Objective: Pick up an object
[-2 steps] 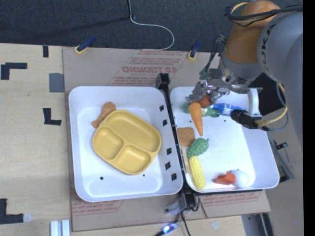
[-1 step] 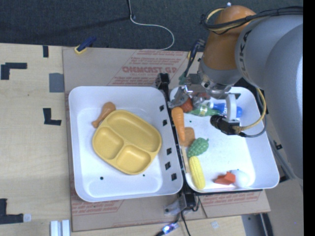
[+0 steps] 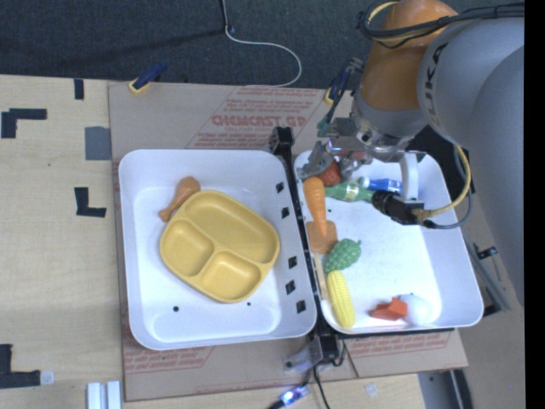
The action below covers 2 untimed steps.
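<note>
My gripper [image 3: 327,162] hangs low over the far left corner of the right bin [image 3: 443,254], under the orange wrist band. A small red item [image 3: 331,177] lies right beneath it, partly hidden by it. Just in front of it a carrot [image 3: 314,198] runs along the bin's left wall, with a tan piece [image 3: 322,236] at its near end. A green bottle with a blue cap [image 3: 364,191] lies to the right of the gripper. Nearer the front lie a green bumpy vegetable [image 3: 342,254], a corn cob [image 3: 340,297] and an orange and white item [image 3: 398,310].
The left bin [image 3: 140,228] holds a yellow divided plate [image 3: 220,245] and a tan drumstick toy [image 3: 177,198] at the plate's far left edge. A black cable and fitting [image 3: 407,210] hang from the arm over the right bin's middle.
</note>
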Motion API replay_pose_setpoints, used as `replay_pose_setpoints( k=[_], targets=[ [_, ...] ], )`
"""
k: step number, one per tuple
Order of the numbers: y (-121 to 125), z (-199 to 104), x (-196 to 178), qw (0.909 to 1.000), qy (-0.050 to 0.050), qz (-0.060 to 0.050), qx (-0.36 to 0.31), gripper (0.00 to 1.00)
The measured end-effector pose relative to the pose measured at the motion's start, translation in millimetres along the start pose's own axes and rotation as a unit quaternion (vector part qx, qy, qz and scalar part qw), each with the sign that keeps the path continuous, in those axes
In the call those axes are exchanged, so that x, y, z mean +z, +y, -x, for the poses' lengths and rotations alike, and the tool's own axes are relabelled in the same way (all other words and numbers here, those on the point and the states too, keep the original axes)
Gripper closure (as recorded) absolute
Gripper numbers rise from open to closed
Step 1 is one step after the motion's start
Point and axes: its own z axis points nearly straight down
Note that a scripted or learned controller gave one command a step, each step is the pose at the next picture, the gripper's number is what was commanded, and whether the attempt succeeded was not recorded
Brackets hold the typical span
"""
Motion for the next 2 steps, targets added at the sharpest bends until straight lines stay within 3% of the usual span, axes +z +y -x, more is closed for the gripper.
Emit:
replay_pose_setpoints(
  k=[1,2],
  targets=[
    [5.8,-4.0,15.3,1.0000,-0.001,-0.001,0.000,1.00],
    [-3.8,-4.4,-0.6,1.0000,0.000,-0.001,0.001,1.00]
  ],
)
